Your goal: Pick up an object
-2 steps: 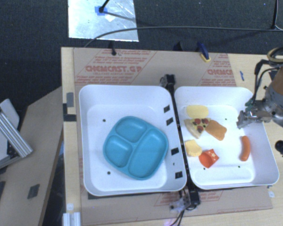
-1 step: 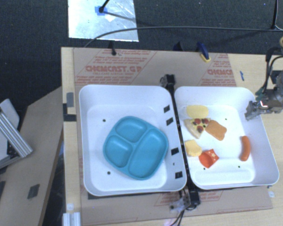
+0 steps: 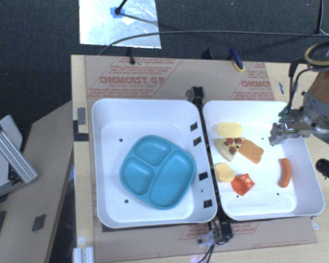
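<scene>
The pincer (image 3: 279, 133) hovers over the right bin (image 3: 304, 201); whether it is clenched, I cannot tell. Just below it lies a toy sausage (image 3: 285, 172), with a pizza slice (image 3: 231, 147) well apart. A blue divided plate (image 3: 157, 171) sits in the left bin (image 3: 107, 147).

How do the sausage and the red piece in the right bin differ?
The sausage is long, rounded and orange-red; the red piece is short, angular and brighter red. The sausage lies alone near the bin's right side; the red piece lies beside a yellow piece, nearer the divider. Both lie flat in the right bin.
</scene>
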You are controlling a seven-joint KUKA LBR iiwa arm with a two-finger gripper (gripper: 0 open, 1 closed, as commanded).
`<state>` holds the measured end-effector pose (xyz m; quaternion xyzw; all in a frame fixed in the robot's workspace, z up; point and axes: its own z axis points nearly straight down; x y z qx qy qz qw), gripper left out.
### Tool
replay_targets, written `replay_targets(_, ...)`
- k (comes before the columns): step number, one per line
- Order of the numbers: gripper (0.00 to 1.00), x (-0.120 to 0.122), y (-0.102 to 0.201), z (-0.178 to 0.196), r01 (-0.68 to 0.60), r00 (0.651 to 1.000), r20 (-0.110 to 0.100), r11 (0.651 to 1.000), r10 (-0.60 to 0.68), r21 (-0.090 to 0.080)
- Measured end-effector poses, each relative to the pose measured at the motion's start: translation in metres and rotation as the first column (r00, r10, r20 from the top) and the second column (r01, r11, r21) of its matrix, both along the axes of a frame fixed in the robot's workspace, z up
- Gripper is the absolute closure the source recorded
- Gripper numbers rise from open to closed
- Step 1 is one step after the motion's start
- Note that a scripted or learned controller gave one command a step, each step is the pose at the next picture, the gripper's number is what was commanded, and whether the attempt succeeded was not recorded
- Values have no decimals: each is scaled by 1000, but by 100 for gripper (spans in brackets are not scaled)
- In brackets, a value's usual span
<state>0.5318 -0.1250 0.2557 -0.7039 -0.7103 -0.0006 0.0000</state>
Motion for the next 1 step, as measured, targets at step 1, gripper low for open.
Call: replay_targets(1,100,-7,61,1,-2,1000,0,1000,2,1)
